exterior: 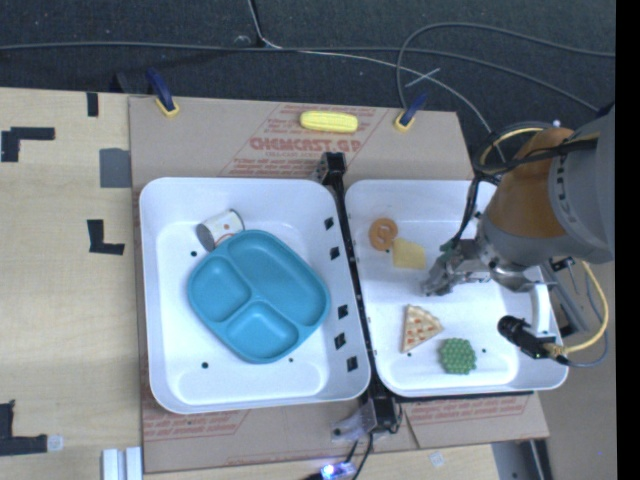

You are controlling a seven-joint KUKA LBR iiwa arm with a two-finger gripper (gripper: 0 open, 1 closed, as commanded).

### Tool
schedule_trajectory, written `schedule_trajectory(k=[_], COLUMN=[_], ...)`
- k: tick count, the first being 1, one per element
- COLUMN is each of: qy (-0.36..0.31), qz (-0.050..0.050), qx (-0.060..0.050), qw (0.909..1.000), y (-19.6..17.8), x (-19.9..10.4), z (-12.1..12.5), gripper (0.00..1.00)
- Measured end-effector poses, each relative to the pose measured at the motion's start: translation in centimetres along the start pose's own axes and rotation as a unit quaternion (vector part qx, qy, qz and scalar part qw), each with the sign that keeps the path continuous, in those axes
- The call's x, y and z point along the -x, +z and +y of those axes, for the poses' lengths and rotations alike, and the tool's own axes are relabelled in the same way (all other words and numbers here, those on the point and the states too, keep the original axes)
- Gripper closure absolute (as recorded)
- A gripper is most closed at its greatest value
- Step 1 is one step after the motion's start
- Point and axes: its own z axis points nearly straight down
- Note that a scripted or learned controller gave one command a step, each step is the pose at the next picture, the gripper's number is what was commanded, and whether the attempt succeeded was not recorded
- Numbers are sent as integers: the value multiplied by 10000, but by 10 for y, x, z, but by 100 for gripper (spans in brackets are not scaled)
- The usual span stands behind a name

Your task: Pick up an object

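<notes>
My gripper [437, 278] hangs low over the right bin [500, 378], near its middle, with nothing visible between its fingers. Just left of it lies a pale yellow cheese cube [408, 255]. A round orange-brown cookie [383, 233] sits a little farther up and left. Below the gripper lies a pizza slice [419, 326], and a green broccoli piece [458, 355] rests toward the bin's front. The left bin [165, 218] holds a blue divided plate [258, 294] and a small white and grey cup [219, 229] lying on its side.
A yellow corn cob [329, 122] lies on the cardboard behind the bins. Two clamps [163, 96] [408, 114] hold the cardboard's back edge. Cables run across the dark floor at the top. The arm's body [545, 198] covers the right bin's right side.
</notes>
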Motion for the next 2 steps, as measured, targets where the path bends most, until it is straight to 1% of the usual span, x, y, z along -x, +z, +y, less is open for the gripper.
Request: schedule_trajectory(k=[2], qy=[5], qz=[12], qx=[3], qw=[10000], y=[-84], x=[-1], z=[3], gripper=[100])
